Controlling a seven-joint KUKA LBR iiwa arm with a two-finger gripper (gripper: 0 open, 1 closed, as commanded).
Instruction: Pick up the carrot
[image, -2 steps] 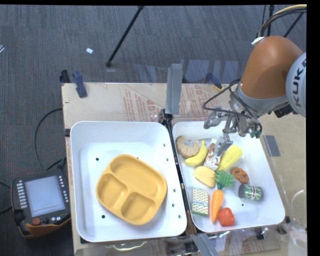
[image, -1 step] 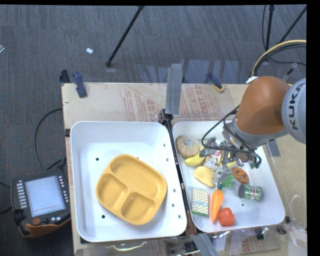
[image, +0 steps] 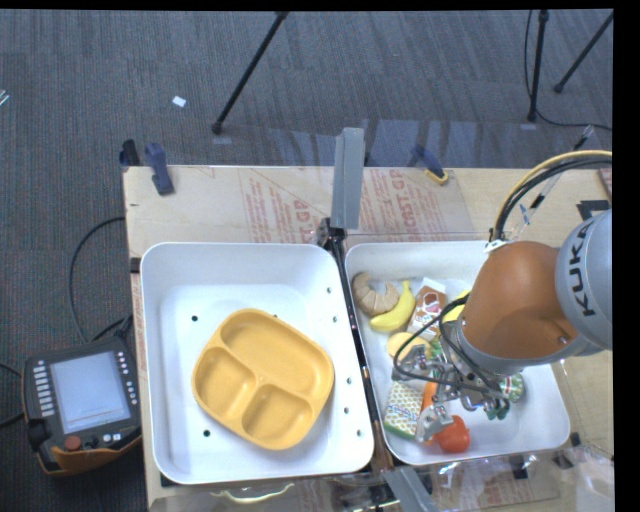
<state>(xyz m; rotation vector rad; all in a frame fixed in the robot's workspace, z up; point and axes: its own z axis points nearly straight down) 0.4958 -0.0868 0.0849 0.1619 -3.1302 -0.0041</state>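
While the gripper (image: 432, 408) is hovering over the right bin (image: 545, 440), jaws' state untellable, the carrot (image: 429, 396) is lying wedged among 2 close neighbours, risking a wrong grab.

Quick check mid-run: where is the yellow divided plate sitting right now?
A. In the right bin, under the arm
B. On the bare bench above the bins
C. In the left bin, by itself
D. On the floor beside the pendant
C. The yellow divided plate lies flat in the left bin, while the arm and its gripper work over the toy food in the right bin.
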